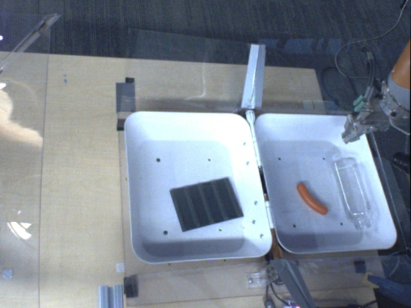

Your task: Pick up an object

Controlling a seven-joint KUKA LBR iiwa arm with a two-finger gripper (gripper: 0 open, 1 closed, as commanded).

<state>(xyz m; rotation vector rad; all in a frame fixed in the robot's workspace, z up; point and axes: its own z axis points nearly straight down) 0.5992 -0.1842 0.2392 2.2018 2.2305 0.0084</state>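
Hovering over the far right corner of the right bin [385, 236], above the rim and well apart from anything graspable: end effector [355, 128], small and blurred at that spot, so cannot tell how it stands. Nothing visibly carried beneath it.

Lying inside the same right bin, two candidates for the pick: an orange sausage-shaped piece [312, 198] near the middle of the floor, angled toward the near right, and just beside it a clear plastic bottle [351, 191] on its side along the right wall, cap end toward the near edge. Resting flat in the left bin [138, 172], slightly turned: a dark ribbed panel [207, 203], low and broad, probably hard to pinch from above.

Judging from position, still an approach stage, with descent not yet begun. Closest to the arm: the bottle, though smooth, round and perhaps prone to rolling against the wall. Easier for a narrow pinch: the sausage, sitting free of the walls on the worktop-mounted bin's open floor.
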